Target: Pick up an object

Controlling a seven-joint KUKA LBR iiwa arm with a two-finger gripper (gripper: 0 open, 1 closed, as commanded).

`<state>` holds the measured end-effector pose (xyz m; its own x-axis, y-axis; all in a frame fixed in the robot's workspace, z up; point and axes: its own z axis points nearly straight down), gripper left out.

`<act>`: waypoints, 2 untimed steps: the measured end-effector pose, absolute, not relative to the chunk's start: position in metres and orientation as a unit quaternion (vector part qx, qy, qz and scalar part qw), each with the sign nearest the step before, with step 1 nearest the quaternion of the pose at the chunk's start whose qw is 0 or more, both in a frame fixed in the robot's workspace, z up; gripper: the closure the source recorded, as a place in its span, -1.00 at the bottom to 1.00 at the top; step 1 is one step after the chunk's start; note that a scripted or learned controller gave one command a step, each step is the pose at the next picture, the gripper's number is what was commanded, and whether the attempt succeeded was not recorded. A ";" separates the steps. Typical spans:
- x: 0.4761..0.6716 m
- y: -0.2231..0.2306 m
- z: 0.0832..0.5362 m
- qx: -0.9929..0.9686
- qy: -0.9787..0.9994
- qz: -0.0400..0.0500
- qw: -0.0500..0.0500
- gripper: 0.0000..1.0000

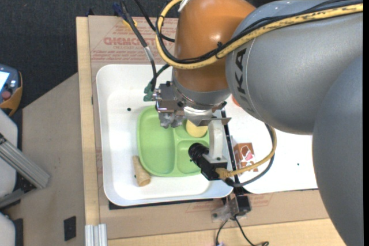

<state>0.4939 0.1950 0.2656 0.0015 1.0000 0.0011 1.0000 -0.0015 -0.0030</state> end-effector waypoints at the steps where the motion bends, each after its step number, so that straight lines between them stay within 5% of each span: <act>1: 0.477 0.225 0.194 -0.706 -0.708 0.004 0.003 1.00; 2: 0.482 0.225 0.097 -0.708 -0.706 -0.003 -0.001 1.00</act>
